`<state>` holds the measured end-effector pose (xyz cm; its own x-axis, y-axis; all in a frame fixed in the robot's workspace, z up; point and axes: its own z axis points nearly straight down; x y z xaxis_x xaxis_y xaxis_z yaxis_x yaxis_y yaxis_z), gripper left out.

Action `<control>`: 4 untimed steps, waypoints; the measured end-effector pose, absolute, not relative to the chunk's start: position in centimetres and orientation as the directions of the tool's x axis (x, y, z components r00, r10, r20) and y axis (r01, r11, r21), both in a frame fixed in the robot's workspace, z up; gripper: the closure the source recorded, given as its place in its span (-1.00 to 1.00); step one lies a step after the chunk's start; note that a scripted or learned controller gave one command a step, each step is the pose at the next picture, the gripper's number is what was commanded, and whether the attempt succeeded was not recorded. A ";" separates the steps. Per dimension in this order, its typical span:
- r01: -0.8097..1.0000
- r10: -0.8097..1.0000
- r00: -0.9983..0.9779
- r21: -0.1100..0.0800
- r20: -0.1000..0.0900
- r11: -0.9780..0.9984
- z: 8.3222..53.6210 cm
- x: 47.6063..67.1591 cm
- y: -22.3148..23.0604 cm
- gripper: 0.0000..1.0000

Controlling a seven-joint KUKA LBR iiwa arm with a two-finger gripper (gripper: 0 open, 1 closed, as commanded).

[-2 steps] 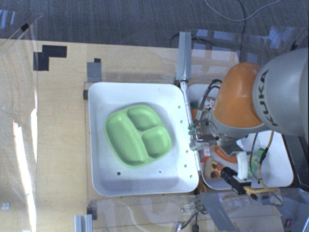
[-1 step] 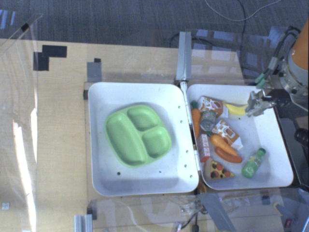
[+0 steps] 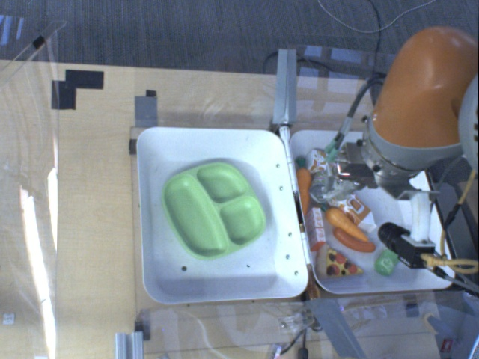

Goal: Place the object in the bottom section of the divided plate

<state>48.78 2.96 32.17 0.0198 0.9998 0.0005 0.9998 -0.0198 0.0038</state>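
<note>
Object: which toy is meant cannot be told. All the toy foods are seen lying in the right bin, apart from the plate.
Divided plate: pale green, smooth, matt plastic, a rounded square set at a slant in the middle of the left bin. It is split by raised ridges into one long section and two smaller ones.
Bottom section: the smaller hollow nearest the camera, with rounded corners.
Carrot: orange, tapered, laid along the right bin's left wall.
Packet: flat, red and white, just beside the carrot.
Orange piece: glossy and rounded, touching a red sausage below it.
Pizza slice: a flat wedge with dark dots, near the front wall.
Green cube: small, with softened edges, to the right of the slice.
Bins: shallow, white, smooth, set side by side on a pale wooden desk.
Arm: reached in from the right, its orange band bulging above a grey wrist, bent down over the right bin.
Jaws: shiny metal, lowered among the toys beside the carrot's top. Whether they are spread or pressed together cannot be told.
</note>
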 end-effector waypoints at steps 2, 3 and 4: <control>0.990 0.990 -0.138 0.002 0.001 0.138 18.4 48.7 6.3 -1.00; 0.930 0.930 -0.368 0.027 -0.002 0.367 9.5 49.4 12.1 -1.00; 0.931 0.931 -0.365 0.024 0.001 0.365 10.4 49.4 12.1 1.00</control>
